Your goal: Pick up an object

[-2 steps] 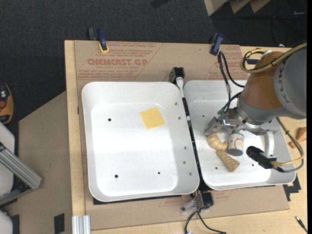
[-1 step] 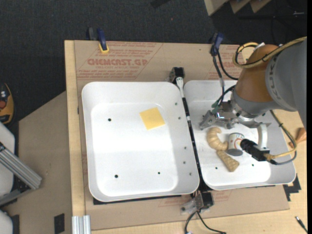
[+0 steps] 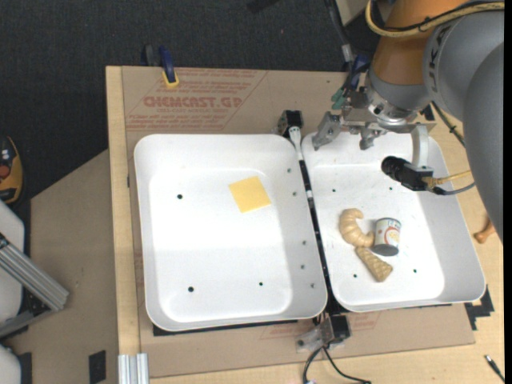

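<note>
Landmark: the right bin (image 3: 448, 290), the white tray nearer the arm on the tabletop (image 3: 200, 94).
Pincer (image 3: 346, 134): hangs over the far rim of the right bin, near its far-left corner; nothing sits between its fingers, and they look spread, so I read it as released.
Small can (image 3: 386, 236): lies tipped in the middle of the right bin, well apart from the pincer.
Tan curved piece (image 3: 362, 245): touches the can on its left side, inside the right bin.
Yellow square (image 3: 250, 194): lies flat in the left bin (image 3: 160, 294), beyond the right bin's left wall.
Step in hand: approach, nothing picked yet.
Next move: carry the pincer toward the middle of the right bin, centre over one item, descend, clench.
</note>
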Tool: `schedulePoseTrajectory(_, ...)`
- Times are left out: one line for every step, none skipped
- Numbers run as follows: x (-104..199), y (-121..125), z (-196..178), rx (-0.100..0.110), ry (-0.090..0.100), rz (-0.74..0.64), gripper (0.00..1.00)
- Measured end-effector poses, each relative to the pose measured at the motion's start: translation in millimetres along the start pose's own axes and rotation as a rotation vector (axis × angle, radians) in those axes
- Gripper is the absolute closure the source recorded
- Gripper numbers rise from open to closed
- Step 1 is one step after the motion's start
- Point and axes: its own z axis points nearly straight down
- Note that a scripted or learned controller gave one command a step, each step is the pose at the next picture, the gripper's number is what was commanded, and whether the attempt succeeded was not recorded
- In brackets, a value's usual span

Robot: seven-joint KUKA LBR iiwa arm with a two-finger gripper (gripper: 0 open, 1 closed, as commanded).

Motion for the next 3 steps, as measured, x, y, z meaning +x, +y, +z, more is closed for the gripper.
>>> schedulePoseTrajectory(22,15,-33,0.008,0.0,0.004,0.0)
schedulePoseTrajectory(72,1,-96,0.009,0.001,0.003,0.0)
schedulePoseTrajectory(70,2,-104,0.01,0.0,0.005,1.0)
